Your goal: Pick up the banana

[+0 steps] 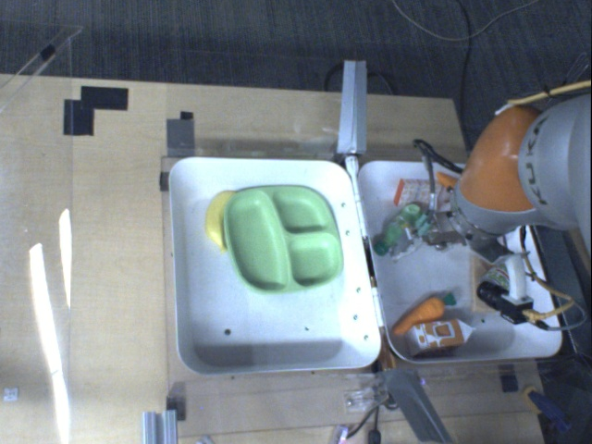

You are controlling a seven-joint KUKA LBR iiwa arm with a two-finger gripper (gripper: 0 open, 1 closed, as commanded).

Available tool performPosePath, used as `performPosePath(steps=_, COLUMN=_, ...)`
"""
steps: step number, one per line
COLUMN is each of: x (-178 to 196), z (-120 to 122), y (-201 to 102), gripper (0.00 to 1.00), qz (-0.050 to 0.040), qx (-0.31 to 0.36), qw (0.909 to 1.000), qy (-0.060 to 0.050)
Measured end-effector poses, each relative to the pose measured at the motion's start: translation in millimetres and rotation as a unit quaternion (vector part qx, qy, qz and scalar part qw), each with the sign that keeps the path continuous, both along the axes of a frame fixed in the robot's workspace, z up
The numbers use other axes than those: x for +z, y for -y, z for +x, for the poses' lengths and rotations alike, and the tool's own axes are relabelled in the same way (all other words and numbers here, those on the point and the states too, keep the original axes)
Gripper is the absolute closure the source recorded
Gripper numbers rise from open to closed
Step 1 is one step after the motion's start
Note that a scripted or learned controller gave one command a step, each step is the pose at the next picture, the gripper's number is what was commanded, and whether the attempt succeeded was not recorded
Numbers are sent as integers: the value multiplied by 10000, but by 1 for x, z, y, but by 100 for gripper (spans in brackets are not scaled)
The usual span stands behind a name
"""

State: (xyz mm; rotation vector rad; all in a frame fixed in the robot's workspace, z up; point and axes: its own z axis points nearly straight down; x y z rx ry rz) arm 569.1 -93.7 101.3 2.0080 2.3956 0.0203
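Banana (215,220) mostly hidden under one green tray (282,237); one carrot (421,314); gripper (435,220) grip unclear.

Two white bins side by side on a wood bench (102,285). Left bin (199,336): green divided tray (282,237), upside down or tilted, can't tell, toward the far side. Right bin (407,276): carrot (421,314) at near left, touching a small orange box (437,337) just nearer; a green item (400,229) near the far left wall; an orange-white packet (412,191) at the far edge. Black tape marks (92,106) on the bench far left. Metal post (352,109) between the bins, far side. Cable (462,12) on the dark floor beyond.
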Motion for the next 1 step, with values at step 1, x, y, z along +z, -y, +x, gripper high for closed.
performPosePath(steps=1, x=3, z=-43, y=38, gripper=0, qz=-3, qx=-30, qw=10000, qy=-78)
